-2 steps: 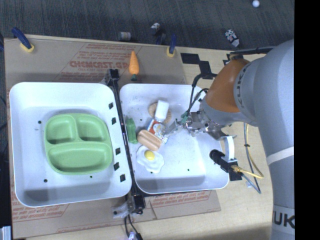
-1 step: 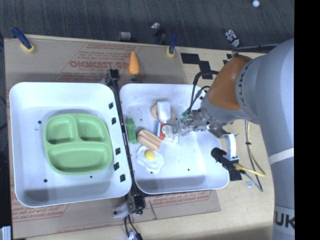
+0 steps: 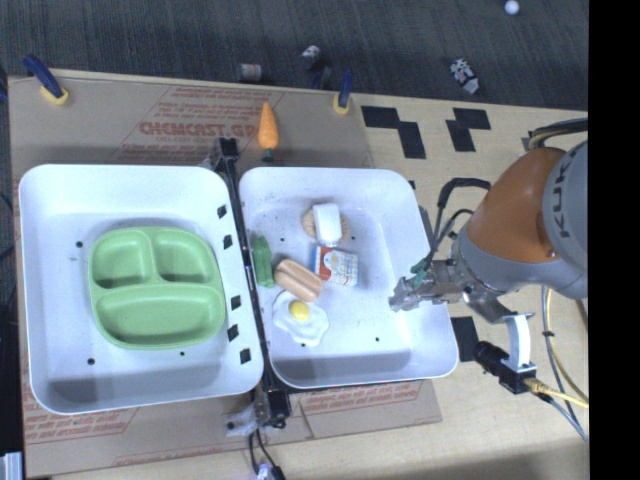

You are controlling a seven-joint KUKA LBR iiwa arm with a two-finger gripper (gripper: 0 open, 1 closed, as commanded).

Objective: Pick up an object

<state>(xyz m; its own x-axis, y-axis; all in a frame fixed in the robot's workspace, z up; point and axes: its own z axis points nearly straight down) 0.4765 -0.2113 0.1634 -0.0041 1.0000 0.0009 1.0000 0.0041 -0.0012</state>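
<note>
The right bin (image 3: 400,353) holds a toy hot dog (image 3: 298,279), a fried egg (image 3: 301,317), a small milk carton (image 3: 338,265), a white-topped piece of food (image 3: 325,223) and a green pickle (image 3: 262,260). They lie in the bin's left half. My gripper (image 3: 408,294) hangs over the bin's right side, near its right wall, apart from all of these. Nothing shows between its fingers.
The left bin (image 3: 50,208) holds a green divided plate (image 3: 155,285). A toy carrot (image 3: 267,126) lies on the cardboard behind the bins. Black clips (image 3: 228,150) join the bins along the divider. The arm's orange band (image 3: 520,213) and cables stand right of the bins.
</note>
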